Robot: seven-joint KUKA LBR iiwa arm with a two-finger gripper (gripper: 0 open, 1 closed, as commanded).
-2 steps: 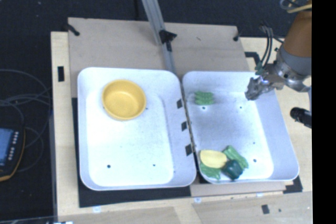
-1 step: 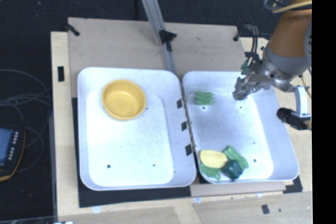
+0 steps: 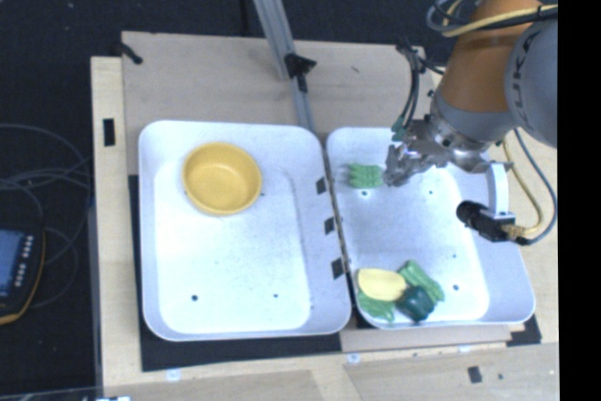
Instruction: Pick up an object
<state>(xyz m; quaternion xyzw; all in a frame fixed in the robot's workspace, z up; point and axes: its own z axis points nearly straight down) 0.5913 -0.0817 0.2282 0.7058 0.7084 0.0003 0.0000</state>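
I count two shallow white bins, a left bin (image 3: 160,296) and a right bin (image 3: 470,272). I see one yellow bowl (image 3: 223,177), one small light-green toy (image 3: 362,175), one yellow object (image 3: 379,283), one green object (image 3: 420,278) and one dark teal object (image 3: 416,303).

- The gripper (image 3: 398,166) sits low over the right bin (image 3: 451,230), near its far left corner; its fingers are too small and dark to separate, so their spread cannot be read.
- Whether the gripper touches the pale green object (image 3: 363,175) just beside it cannot be told.
- The arm (image 3: 488,61) is cut off by the picture's right edge.
- At the right bin's near edge, a yellow item (image 3: 377,283), a green item (image 3: 420,278) and a dark teal item (image 3: 414,302) overlap; their shapes are blurred.
- A handheld device (image 3: 14,268) is cut off by the left edge.
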